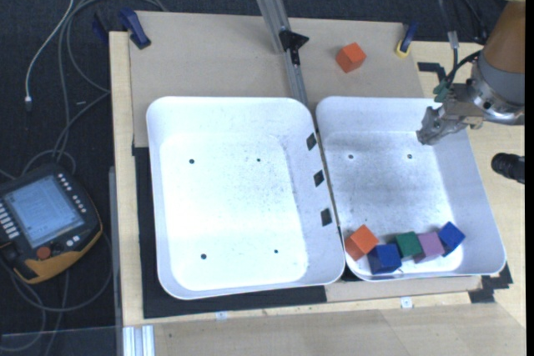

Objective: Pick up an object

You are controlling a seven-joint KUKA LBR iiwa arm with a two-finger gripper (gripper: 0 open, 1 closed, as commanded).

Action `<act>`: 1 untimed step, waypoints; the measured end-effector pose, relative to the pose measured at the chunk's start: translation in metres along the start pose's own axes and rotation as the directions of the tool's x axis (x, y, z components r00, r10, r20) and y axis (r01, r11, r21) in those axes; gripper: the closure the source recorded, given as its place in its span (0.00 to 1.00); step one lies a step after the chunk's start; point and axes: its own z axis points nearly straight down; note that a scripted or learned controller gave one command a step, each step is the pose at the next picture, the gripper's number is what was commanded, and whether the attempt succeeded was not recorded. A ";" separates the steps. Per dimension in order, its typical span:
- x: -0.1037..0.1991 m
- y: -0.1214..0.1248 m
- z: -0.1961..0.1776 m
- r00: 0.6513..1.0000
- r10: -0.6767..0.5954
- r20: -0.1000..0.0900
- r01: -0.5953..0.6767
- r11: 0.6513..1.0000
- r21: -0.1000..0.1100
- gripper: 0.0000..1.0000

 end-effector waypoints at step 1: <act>0.054 -0.060 0.003 1.000 -0.009 -0.010 0.009 1.000 0.012 1.00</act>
